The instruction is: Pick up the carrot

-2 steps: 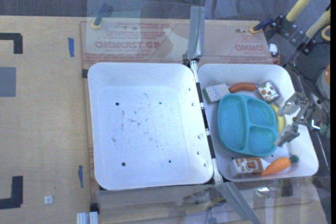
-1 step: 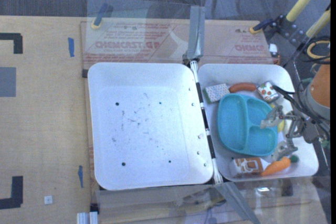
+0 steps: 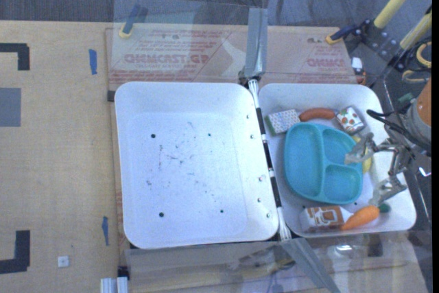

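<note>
Approach step. Carrot (image 3: pixel 361 217) lies at near edge of right bin (image 3: pixel 405 216), beside small carton (image 3: pixel 322 217). Gripper (image 3: pixel 381 175) hovers just above, fingers apparently spread, holding nothing. Next: descend, straddle carrot, close.

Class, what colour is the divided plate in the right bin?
The divided plate is light blue, turquoise; the camera view shows it clearly.
</note>
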Available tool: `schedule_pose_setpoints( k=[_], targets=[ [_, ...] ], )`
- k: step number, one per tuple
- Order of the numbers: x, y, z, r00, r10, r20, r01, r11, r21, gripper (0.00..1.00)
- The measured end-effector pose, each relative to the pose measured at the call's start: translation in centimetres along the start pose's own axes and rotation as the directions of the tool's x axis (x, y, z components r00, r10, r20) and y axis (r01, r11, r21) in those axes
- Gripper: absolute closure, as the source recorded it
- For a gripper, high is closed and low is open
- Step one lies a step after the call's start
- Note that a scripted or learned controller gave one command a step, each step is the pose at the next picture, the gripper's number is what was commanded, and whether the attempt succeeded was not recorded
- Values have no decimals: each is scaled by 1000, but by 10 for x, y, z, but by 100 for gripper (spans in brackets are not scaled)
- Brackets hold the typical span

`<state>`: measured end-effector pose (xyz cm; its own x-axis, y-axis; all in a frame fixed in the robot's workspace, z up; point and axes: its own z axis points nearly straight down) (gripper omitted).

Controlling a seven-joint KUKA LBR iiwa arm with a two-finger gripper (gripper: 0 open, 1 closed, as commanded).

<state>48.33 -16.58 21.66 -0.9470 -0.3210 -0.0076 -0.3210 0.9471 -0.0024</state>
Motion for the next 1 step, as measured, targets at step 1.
schedule_pose_setpoints(
  k=[1],
  targets=[
    [-9, -5, -30, 866, -501, 0, 501, 866, -2, 0]
  ],
)
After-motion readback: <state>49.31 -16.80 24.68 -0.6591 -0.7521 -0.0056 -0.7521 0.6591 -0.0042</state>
